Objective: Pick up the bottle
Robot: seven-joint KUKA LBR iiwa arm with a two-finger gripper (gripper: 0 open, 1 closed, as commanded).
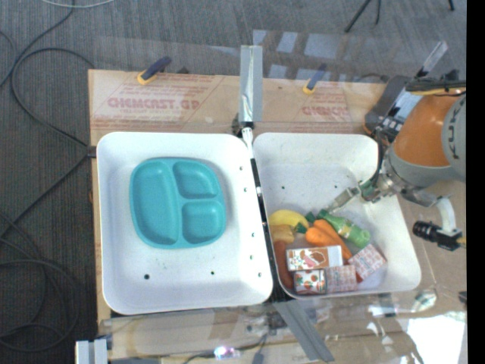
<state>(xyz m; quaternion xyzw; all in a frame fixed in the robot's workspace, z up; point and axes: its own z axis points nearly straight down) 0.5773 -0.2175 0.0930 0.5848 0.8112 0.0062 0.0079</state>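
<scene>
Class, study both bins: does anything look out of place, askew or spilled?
Nothing is spilled. The right bin has its items heaped in its near corner: green bottle, carrot, cartons. The teal tray lies flat in the left bin.

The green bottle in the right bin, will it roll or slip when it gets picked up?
Likely yes. The bottle lies on its side, leaning against the carrot in a heap, so a nudge could roll it. Its round, apparently smooth plastic body may slip from a two-finger pinch. It looks small, probably light and stiff.
</scene>
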